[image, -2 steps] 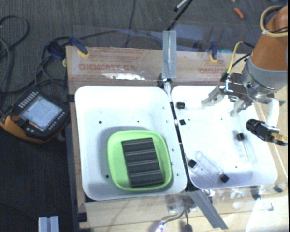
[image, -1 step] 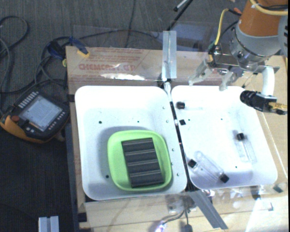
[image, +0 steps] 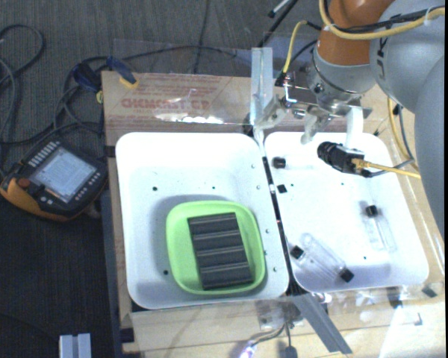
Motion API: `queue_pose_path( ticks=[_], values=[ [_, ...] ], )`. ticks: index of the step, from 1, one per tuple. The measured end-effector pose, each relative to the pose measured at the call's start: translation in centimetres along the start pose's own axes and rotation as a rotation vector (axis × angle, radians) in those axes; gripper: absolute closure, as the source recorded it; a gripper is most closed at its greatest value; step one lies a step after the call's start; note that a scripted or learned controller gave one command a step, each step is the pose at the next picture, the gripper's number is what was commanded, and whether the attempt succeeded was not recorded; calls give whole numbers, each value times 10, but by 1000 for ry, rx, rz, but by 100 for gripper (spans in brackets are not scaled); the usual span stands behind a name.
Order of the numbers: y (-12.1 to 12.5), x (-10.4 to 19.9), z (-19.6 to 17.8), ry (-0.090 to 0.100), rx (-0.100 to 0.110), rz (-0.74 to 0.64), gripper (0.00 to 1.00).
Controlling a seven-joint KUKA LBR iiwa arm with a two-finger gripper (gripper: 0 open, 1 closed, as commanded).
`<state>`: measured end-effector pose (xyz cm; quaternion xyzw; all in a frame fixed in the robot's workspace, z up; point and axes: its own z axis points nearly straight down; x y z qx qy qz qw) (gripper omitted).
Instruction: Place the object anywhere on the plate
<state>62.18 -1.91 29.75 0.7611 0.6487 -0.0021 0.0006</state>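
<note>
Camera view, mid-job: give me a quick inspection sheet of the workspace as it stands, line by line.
Surface: two shallow white bins side by side, left bin and right bin.
Job's things: green plate in the left bin, with a dark ribbed block lying on it.
Clutter: clear plastic pieces and small black bits in the right bin.
Grippers: gripper over the far end of the right bin; nothing seen between its fingers.
Cables: yellow cable across the right bin; black cables on the floor.
Surroundings: teach pendant left of the bench; cardboard behind the left bin.
</note>
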Motion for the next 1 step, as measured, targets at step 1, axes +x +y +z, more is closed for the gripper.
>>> queue_pose_path(
  ticks=[1],
  values=[
    [-45, 39, 72, 2, 2, 55, 0]
  ],
)
